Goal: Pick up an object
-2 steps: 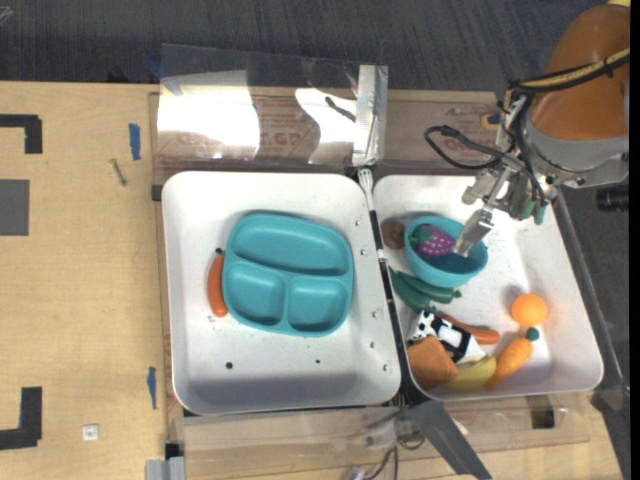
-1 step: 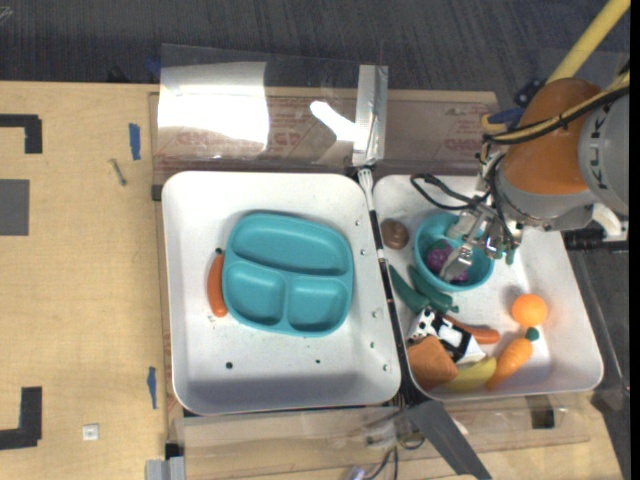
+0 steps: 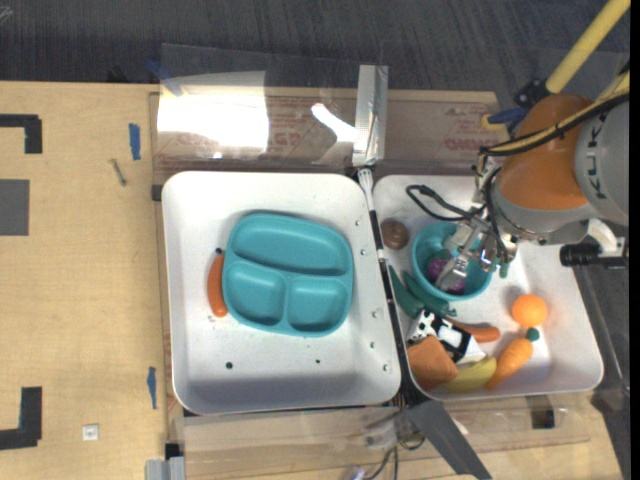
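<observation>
Teal bowl (image 3: pixel 450 265) sits directly under the tool (image 3: pixel 470 260).

Teal tray (image 3: pixel 288 272), white bins (image 3: pixel 190 268), orange carrot (image 3: pixel 512 353)

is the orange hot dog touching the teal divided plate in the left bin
Touching. The camera view shows the orange hot dog lying tight against the left edge of the teal divided plate, with no white bin floor between them.

Grey arm (image 3: pixel 610 158), orange band (image 3: pixel 545 163) (black cables)
</observation>
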### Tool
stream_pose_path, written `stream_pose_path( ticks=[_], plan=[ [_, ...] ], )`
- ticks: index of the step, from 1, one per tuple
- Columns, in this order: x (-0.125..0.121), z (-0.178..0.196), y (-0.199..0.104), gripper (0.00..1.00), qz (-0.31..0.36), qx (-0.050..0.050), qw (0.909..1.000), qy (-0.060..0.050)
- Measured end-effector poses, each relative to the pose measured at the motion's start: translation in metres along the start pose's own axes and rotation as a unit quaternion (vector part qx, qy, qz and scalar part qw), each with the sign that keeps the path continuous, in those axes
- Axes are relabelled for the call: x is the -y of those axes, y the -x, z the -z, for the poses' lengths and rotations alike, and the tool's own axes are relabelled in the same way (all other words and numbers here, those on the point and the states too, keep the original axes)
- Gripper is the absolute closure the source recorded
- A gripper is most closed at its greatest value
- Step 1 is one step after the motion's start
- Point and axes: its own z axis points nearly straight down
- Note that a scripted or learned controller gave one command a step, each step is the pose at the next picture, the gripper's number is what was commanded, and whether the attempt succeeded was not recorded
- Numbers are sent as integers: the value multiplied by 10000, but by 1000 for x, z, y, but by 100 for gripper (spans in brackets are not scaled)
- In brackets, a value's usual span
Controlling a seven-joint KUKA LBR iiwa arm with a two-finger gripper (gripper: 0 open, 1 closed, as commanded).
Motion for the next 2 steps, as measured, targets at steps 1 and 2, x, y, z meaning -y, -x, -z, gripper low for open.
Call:
stream_pose_path(
  ticks=[1,2],
  plan=[
    [16,1,-43,0,-297,5,9996,2],
    [13,13,-40,100,-285,43,9996,21]
  ],
)
